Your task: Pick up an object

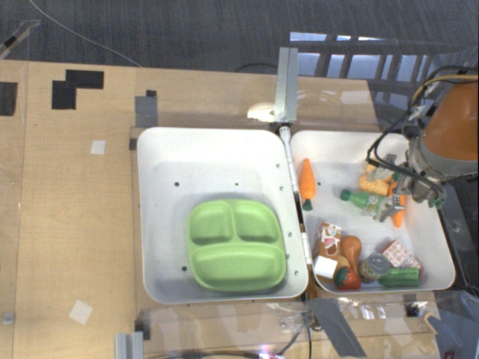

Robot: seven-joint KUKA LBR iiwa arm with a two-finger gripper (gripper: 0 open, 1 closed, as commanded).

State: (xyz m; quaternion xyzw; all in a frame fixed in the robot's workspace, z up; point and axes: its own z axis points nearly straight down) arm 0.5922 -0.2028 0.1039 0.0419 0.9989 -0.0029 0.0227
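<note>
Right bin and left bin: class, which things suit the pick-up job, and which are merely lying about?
For the job:
gripper
green bottle
carrot
small cartons
tomato

Lying about:
green divided plate, in the left bin

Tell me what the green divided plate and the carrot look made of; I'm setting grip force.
Green divided plate: probably moulded plastic, one even green with soft sheen and rounded compartment ridges. Carrot: likely a plastic toy, uniform orange with a smooth, slightly glossy skin; rubber can't be ruled out.
</note>
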